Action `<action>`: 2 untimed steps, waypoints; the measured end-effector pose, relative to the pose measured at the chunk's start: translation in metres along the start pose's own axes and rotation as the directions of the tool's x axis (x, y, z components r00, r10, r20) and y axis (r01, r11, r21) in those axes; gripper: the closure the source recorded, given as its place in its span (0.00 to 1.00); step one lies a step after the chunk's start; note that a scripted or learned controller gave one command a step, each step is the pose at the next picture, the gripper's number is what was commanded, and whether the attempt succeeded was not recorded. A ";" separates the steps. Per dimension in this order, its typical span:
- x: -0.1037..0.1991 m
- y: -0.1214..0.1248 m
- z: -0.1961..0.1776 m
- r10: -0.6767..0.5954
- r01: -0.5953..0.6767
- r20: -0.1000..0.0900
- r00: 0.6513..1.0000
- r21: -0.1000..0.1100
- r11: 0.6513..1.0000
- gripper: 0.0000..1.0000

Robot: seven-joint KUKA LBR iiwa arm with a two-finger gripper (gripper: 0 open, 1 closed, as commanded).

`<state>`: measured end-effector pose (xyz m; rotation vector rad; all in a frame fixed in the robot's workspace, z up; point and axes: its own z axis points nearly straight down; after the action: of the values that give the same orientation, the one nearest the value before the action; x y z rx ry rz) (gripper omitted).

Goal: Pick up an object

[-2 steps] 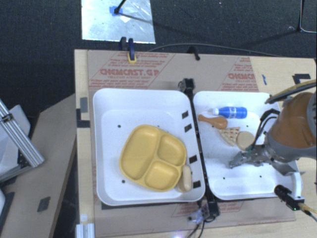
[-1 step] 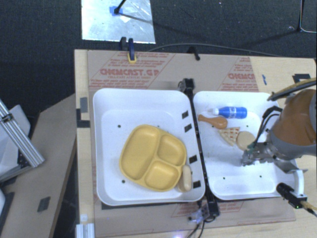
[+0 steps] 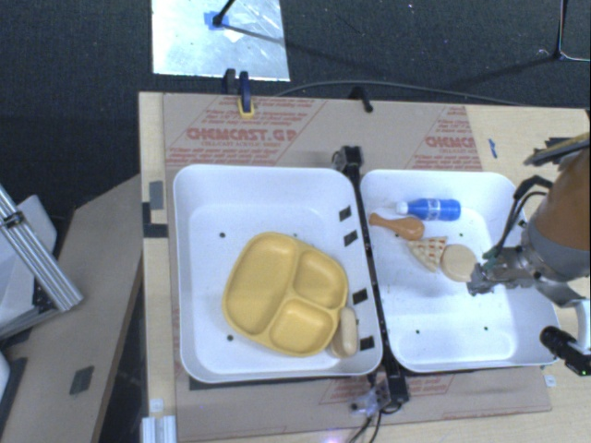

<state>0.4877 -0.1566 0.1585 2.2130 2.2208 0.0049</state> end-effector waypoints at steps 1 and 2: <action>-0.004 0.001 -0.044 0.000 0.000 0.000 1.000 0.000 1.000 1.00; -0.005 0.002 -0.069 -0.001 0.001 -0.001 1.000 0.001 1.000 1.00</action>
<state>0.4897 -0.1613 0.2276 2.2135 2.2225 0.0040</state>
